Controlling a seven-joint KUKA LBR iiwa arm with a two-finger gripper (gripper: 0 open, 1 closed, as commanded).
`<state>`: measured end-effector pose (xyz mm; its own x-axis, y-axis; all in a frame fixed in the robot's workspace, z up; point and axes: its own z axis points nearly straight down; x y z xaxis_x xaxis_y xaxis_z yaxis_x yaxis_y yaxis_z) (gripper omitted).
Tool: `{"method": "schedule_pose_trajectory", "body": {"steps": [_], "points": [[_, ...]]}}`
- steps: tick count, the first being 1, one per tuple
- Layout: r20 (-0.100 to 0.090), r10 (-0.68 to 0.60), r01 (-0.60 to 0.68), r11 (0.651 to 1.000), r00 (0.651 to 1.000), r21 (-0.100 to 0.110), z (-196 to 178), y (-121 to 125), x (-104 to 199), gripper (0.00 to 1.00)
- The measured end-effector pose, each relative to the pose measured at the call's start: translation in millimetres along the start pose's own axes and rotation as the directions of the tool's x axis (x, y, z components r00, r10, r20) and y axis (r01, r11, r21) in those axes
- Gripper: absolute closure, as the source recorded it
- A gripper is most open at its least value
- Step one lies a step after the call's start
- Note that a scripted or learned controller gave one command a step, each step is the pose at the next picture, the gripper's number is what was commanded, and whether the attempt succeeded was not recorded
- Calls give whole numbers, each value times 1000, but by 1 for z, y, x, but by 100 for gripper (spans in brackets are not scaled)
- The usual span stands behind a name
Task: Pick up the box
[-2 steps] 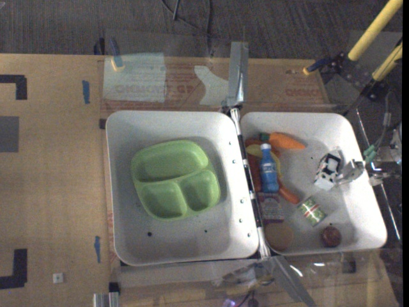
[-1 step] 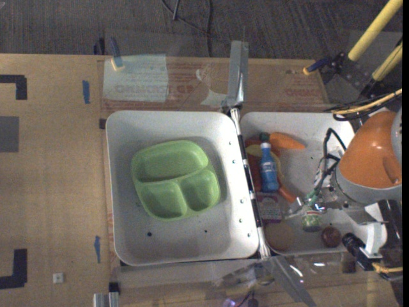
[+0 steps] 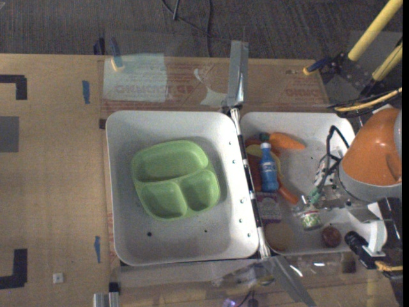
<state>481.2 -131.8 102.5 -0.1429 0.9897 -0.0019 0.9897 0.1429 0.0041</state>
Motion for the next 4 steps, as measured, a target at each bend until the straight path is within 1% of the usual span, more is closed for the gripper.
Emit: {"method": "schedule_pose_trajectory", "body": {"steps": [1,2,3,4], "points": [[0,191,-191,982,982,4,-187,69,59,100],[-2,105,-105,994,994,8,-176,65,149,100],[0,123,-123,992,992,3,-166,104,177,100],[-1,166,-166,986,986,9,-152,82,259,100]]}}
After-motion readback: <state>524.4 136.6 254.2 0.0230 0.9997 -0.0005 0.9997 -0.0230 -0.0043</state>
